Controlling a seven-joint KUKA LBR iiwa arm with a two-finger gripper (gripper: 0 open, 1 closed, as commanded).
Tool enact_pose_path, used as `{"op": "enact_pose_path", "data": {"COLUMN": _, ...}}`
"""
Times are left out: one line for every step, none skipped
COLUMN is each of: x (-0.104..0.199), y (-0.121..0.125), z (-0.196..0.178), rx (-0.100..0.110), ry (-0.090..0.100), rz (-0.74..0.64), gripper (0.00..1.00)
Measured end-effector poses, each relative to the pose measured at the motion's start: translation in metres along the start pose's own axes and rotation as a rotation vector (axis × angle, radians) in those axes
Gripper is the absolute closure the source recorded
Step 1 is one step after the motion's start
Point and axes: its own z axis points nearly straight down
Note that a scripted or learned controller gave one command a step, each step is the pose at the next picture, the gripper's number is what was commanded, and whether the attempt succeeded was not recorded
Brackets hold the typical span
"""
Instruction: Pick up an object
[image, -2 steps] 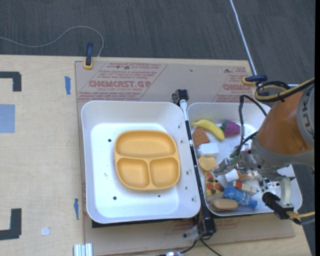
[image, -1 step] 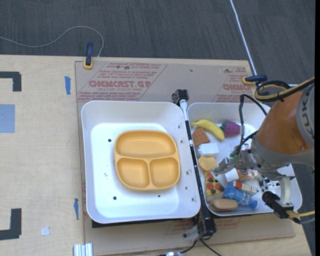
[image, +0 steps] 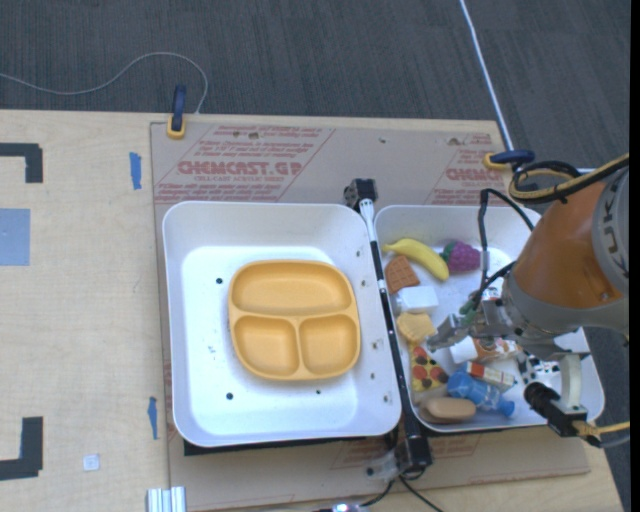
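Note:
The right bin (image: 400, 222) holds a heap of toy food: a yellow banana (image: 420, 256), purple grapes (image: 462, 256), an orange wedge (image: 401, 274), a white block (image: 419, 298), a yellowish piece (image: 414, 326), a blue item (image: 477, 389) and a tan bun (image: 449, 409). My gripper (image: 463, 335) hangs low over the middle of this heap, just right of the white block and the yellowish piece. The wrist and arm (image: 560, 270) cover the bin's right part.
The left bin (image: 190, 300) holds a yellow three-compartment plate (image: 294, 318). A black clamp (image: 360, 190) sits at the top between the bins. Cables loop near the arm at the upper right. Cardboard lies under both bins.

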Motion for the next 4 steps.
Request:
{"op": "enact_pose_path", "data": {"x": -0.001, "y": 0.0016, "z": 0.0006, "rx": -0.002, "ry": -0.001, "rz": 0.001, "gripper": 0.0}}
{"op": "enact_pose_path", "data": {"x": -0.0009, "y": 0.0019, "z": 0.0007, "rx": -0.003, "ry": -0.001, "rz": 0.0, "gripper": 0.0}}
{"op": "enact_pose_path", "data": {"x": -0.0009, "y": 0.002, "z": 0.0008, "rx": -0.003, "ry": -0.002, "rz": 0.0, "gripper": 0.0}}
{"op": "enact_pose_path", "data": {"x": -0.0009, "y": 0.0019, "z": 0.0008, "rx": -0.003, "ry": -0.001, "rz": 0.0, "gripper": 0.0}}
